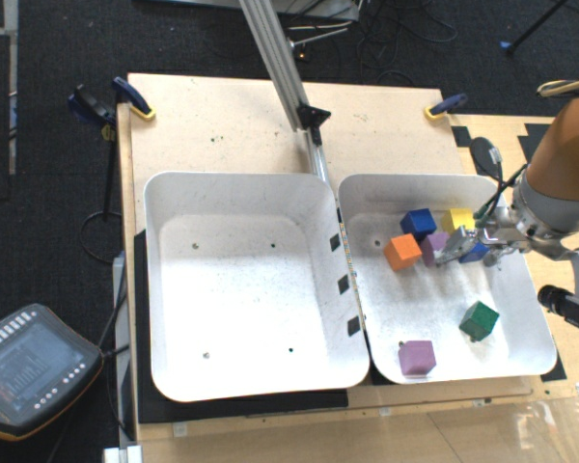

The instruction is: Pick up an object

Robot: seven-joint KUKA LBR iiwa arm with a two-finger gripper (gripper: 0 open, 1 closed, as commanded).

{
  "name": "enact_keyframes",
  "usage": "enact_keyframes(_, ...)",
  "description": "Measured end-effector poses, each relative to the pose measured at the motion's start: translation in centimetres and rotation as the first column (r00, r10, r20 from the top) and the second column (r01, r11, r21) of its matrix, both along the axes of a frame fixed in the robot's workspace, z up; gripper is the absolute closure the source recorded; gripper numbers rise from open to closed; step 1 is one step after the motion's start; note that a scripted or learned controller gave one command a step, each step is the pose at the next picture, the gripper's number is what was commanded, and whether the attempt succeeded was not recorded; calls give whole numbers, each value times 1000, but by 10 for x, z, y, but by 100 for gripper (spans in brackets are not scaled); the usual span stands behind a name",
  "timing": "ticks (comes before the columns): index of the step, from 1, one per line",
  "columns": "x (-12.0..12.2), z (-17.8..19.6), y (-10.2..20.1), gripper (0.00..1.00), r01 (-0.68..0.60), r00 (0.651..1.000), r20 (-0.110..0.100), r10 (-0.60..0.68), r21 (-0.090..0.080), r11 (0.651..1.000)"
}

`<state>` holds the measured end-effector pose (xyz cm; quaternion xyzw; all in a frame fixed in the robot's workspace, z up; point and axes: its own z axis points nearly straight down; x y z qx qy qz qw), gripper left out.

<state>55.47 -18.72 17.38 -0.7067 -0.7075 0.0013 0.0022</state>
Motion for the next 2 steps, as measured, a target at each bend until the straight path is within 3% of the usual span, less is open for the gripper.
enact_keyframes(1,-5,-45,-3,0,2,1000,0,-2,0,1000)
enact_keyframes(2,-3,-32,-4,100,2,1000,7,-2,-2,1000)
